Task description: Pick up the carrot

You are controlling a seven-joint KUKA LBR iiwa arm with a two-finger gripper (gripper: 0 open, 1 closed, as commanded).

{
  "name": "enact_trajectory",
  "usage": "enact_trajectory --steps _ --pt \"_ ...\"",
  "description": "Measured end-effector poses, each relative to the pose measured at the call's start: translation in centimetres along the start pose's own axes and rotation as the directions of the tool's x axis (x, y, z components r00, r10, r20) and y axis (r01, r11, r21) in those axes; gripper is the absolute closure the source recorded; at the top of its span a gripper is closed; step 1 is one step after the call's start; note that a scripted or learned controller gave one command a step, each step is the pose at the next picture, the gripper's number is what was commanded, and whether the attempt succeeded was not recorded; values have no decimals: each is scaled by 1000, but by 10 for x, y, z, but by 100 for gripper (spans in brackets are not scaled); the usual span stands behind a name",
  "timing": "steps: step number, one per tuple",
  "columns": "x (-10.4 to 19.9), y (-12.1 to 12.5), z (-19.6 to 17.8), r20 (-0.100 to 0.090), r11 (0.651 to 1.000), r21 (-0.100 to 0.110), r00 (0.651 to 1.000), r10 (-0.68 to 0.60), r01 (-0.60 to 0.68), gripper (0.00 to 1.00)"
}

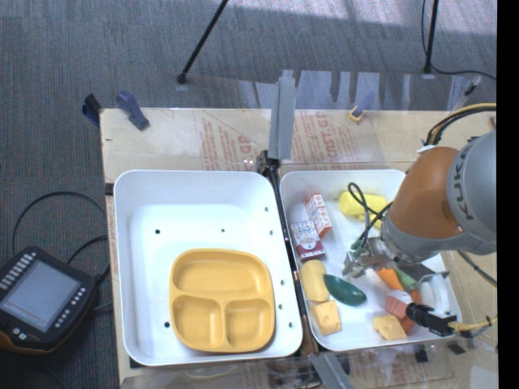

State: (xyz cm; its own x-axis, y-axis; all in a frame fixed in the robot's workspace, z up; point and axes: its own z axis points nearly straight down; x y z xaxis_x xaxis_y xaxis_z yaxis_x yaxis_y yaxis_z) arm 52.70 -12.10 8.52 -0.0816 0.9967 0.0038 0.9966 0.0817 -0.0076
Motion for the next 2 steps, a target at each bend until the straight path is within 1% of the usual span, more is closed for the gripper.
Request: enact_trajectory --steps 1,2 --pt "0 1 -1 1 1000 -3 1000 1 -1 0" --pt "-97 33 -50 5 995 -11 995 97 -97 0"
